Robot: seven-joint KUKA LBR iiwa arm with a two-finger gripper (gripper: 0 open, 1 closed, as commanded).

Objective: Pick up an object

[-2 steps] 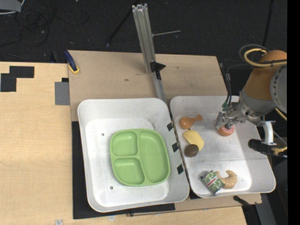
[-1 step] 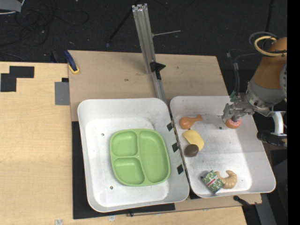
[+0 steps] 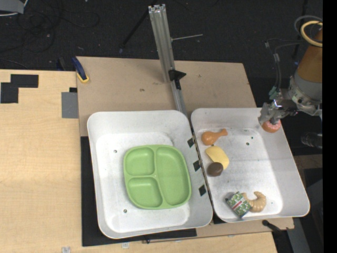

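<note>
My gripper (image 3: 270, 118) hangs over the far right corner of the right bin (image 3: 274, 162), below the arm's orange band. A small pink-red object (image 3: 271, 125) sits between its fingertips, over the bin's rim, and the fingers look shut on it. In the same bin lie an orange drumstick-shaped toy (image 3: 214, 136), a yellow piece (image 3: 218, 155) touching a brown ball (image 3: 215, 168), a green packet (image 3: 238, 204) and a tan croissant (image 3: 257, 201).
The left bin (image 3: 102, 141) holds a green divided plate (image 3: 157, 176). A metal post (image 3: 164, 51) rises behind the seam between the two bins. Cables hang near the arm at the right edge.
</note>
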